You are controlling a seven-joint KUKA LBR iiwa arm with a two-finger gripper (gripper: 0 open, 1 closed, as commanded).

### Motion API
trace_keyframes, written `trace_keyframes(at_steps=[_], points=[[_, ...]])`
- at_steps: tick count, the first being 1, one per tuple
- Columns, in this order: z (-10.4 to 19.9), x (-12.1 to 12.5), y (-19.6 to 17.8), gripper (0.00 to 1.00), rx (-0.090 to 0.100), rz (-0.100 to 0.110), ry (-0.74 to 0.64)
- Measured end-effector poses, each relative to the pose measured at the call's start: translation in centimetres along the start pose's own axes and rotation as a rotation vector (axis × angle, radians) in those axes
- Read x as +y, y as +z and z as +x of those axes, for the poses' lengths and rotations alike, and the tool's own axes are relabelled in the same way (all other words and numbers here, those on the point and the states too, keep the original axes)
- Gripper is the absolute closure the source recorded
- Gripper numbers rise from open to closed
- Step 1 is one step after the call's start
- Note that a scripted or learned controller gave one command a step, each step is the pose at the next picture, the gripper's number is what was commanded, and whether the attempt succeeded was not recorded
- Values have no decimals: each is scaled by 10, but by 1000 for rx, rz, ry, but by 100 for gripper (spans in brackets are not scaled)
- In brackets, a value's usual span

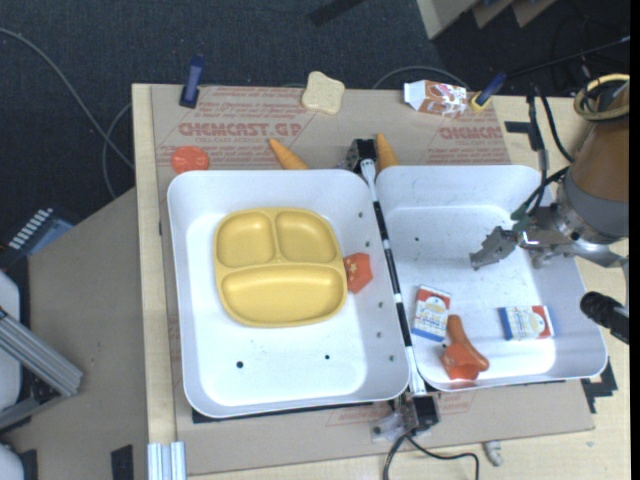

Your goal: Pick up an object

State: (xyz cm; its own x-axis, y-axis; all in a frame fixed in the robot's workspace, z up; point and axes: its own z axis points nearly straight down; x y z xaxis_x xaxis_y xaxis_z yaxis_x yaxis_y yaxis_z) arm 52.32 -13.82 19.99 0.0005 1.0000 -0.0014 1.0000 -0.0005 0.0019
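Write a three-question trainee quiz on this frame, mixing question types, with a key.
1. True or false: the yellow three-compartment plastic tray lies in the left white bin.
2. Multiple choice: what lies right beside the orange plastic carrot-shaped toy in the right white bin? A) a small white carton with a red and blue label B) a blue clip C) a tan bread slice
3. Fill in: the two-finger gripper is over the ____ bin.

Key: 1 true; 2 A; 3 right.
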Motion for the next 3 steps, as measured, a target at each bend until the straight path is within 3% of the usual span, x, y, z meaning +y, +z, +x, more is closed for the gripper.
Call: trace_keyframes(at_steps=[1,2,3], points=[[43,-45,64,0,3,5,-1],[48,-43,113,0,5,0,-2],[47,-41,101,100,1,-9,0]])
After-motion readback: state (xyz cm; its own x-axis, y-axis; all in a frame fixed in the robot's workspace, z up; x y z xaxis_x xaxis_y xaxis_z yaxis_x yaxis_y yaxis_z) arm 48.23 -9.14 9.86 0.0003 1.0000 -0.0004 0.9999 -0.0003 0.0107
